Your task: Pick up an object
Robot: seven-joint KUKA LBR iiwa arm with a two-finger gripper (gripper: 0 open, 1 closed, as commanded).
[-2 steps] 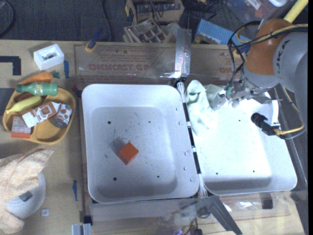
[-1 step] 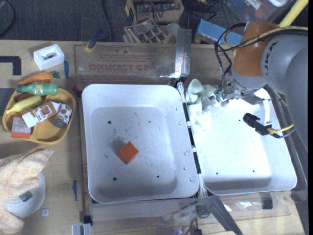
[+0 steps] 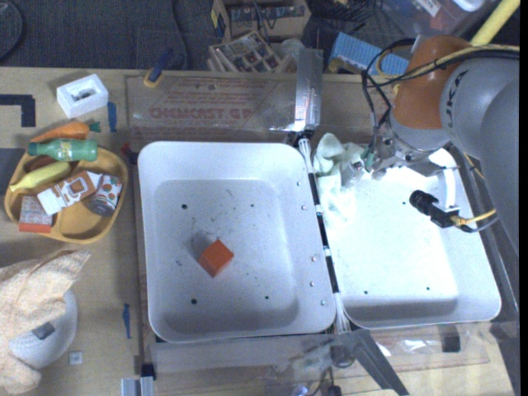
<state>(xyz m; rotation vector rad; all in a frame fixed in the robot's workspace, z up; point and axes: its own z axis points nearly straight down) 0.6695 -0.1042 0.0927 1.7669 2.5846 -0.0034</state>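
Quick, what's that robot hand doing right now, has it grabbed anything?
Hand: low in the right bin's far-left corner; cannot be told.

A robotics lab: two shallow white plastic bins (image 3: 165, 172) on a wooden bench (image 3: 49, 81), tangled black cables (image 3: 379, 81), cluttered floor.

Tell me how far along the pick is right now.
Nothing looks picked yet. The orange block lies on the floor of the left bin, apart from the arm. The tool is low over the right bin's upper left corner, near pale objects there. Grasping and lifting remain.
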